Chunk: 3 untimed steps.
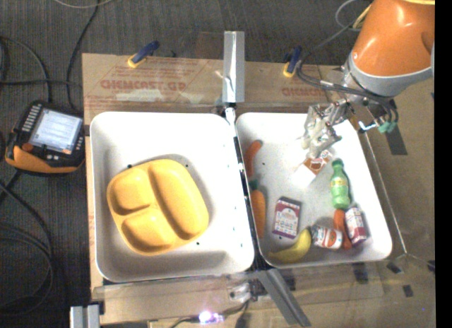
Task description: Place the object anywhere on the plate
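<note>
The gripper (319, 138) hangs over the right bin (376, 178) at about one o'clock, its tip just above a small orange-and-white packet (315, 165); whether its claw is apart or together cannot be told. The yellow divided plate (157, 205) waits in the left bin (99, 178), toward nine o'clock. The pick appears under way; a secure grasp and lift come next.

Even, moderately bright overhead lighting is recorded. The two white bins (169, 263) are rendered bright, near overexposure, with soft shadows along their inner walls. Glare is noted on the arm's orange band (395, 26). Slight softness and graininess are observed throughout; the dark floor (42, 8) is underexposed.
</note>
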Tool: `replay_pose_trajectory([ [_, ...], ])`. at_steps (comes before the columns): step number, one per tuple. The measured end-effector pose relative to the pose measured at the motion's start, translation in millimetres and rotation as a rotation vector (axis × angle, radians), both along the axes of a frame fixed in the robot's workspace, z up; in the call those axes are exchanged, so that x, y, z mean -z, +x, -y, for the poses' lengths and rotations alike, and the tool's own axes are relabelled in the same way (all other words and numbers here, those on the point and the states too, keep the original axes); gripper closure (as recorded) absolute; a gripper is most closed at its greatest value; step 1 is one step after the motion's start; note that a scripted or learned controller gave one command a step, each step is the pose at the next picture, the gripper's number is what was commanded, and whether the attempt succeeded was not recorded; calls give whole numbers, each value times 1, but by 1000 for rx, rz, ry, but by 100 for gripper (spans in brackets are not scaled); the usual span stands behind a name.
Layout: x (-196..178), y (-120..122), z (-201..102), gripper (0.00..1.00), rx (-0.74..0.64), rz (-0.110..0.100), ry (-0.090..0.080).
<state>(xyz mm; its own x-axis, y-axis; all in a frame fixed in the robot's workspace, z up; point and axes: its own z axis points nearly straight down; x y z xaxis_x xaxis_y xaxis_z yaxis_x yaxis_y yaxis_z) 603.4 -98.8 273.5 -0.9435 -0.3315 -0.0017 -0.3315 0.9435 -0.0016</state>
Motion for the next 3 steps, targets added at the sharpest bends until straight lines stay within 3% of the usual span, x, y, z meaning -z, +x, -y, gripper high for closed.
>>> replay_pose_trajectory([
  [1,-119,-103,32,100,-52,2,2],
  [2,-141,-94,42,100,-544,2,3],
  [3,-111,-68,3,100,-825,0,5],
])
